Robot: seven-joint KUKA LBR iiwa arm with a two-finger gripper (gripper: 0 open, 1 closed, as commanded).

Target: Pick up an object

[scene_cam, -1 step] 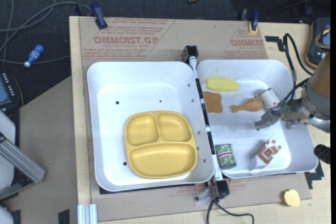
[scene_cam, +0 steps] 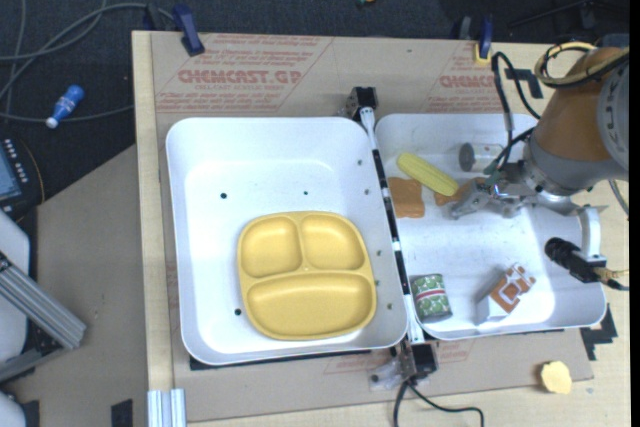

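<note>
White plastic makes up both shallow bins, and the left bin (scene_cam: 200, 165) is the larger presence in the frame, holding a single yellow divided plate (scene_cam: 305, 273) with three hollows that sits low and centre in it. To the right, the right bin (scene_cam: 560, 315) carries all the small things, and the grey and orange arm (scene_cam: 580, 115) leans in over its upper right corner from the right side of the frame. Its gripper (scene_cam: 478, 198) hangs low in the upper middle of that bin, the grey fingers pointing toward the left of the frame; whether they are spread or closed I cannot tell from this angle, and nothing can be made out between them. What the coming move turns on, as I judge it, is the yellow corn cob (scene_cam: 428, 174), the nearest likely thing to pick: it lies just up and to the left of the fingertips, close but apart, its long axis running from upper left to lower right (so a grasp across its width would want the fingers turned against that line). An orange block (scene_cam: 406, 196) lies just beside the cob, below it and against the bin's left wall. Lower down, well apart from the gripper, sit a brown and white toy (scene_cam: 508, 291) and a small green box (scene_cam: 431, 296) near the bottom left corner.
</note>
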